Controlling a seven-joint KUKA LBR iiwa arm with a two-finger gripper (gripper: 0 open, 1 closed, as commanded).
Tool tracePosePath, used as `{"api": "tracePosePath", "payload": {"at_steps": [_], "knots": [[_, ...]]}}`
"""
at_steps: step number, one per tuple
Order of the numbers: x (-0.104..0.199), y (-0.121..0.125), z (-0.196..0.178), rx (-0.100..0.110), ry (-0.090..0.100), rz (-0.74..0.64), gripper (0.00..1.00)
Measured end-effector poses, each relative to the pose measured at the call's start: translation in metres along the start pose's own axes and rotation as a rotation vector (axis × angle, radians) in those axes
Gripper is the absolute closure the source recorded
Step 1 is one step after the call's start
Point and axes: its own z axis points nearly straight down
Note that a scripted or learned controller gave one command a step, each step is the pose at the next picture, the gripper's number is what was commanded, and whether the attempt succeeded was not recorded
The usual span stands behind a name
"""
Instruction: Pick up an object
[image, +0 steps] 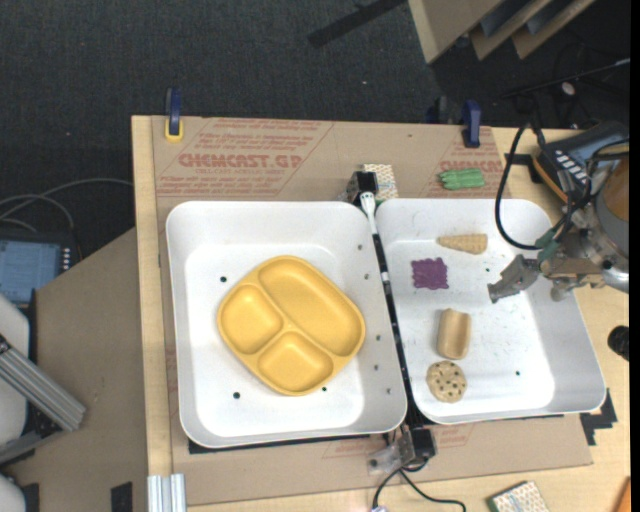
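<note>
Four small toy foods are seen in the right bin near the gripper, whose fingers look spread with nothing between them. Just beyond its tip and a little nearer the camera lies the tan bread roll, a short rounded cylinder. It is judged light, stiff and somewhat smooth, best taken across its narrow sides.
</note>
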Motion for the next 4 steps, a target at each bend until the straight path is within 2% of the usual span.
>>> {"api": "tracePosePath", "payload": {"at_steps": [1,2,3,4], "knots": [[-0.001,0.051,0.144,0.009,0.002,-0.002,0.0],[0.024,0.089,0.192,0.0,0.0,-0.003,0.0],[0.003,0.128,0.188,-0.003,-0.002,-0.001,0.0],[0.0,0.159,0.188,0.002,0.0,-0.001,0.0]]}}
